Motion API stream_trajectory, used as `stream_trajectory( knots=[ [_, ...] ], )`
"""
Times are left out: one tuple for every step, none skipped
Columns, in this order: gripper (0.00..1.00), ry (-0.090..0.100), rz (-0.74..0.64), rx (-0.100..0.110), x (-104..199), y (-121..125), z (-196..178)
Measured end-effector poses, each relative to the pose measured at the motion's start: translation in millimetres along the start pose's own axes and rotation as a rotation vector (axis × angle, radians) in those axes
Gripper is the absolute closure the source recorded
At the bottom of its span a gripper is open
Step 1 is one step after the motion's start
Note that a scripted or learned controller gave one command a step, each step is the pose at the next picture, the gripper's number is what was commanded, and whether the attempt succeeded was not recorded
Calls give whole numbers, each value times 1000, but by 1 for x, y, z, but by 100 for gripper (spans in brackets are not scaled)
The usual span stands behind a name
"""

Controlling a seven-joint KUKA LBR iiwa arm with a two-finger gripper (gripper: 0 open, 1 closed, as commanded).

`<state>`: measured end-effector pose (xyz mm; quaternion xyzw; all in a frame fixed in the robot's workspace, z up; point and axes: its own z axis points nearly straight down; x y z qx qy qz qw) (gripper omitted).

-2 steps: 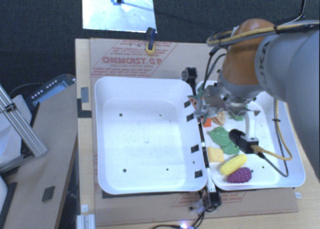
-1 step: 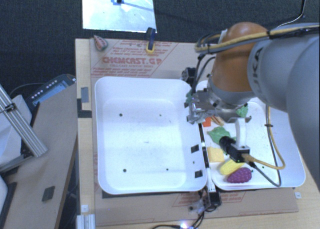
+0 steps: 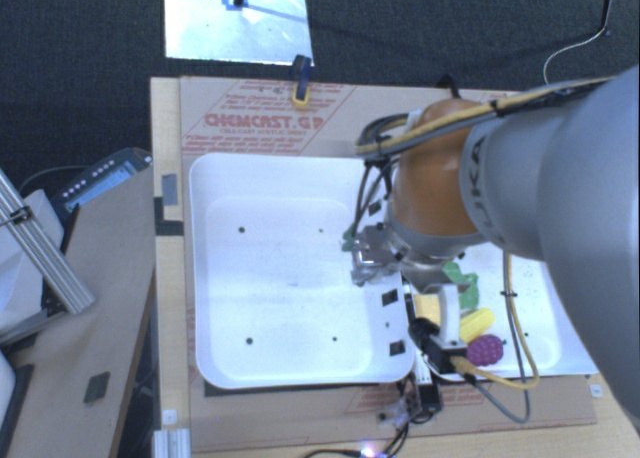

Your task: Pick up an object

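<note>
My gripper [image 3: 372, 264] hangs under the orange band of the arm, over the seam where the left bin [image 3: 270, 286] meets the right bin [image 3: 545, 321]. Just right of and below it, in the right bin, lie a green object [image 3: 461, 275], a pale yellow block [image 3: 428, 305], a yellow toy [image 3: 476, 324] and a magenta berry-like toy [image 3: 486, 350]. The arm's bulk hides most of the right bin and part of these objects. I see nothing held in the gripper.
Both bins rest on a cardboard sheet [image 3: 265, 116] with red print. A yellow and black clamp [image 3: 300, 86] sits at its far edge. Cables [image 3: 500, 381] loop over the right bin's front rim. A grey device [image 3: 100, 178] lies to the left.
</note>
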<state>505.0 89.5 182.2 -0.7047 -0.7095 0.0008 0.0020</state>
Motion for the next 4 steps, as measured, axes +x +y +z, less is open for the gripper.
stream_trajectory(
  knots=[
    [100,-4,13,-12,-83,-19,-77],
    [0,-2,4,-6,-78,-19,-72],
    [0,-2,2,-10,-65,41,-80],
    [0,-4,10,0,-107,61,2]
  ],
)
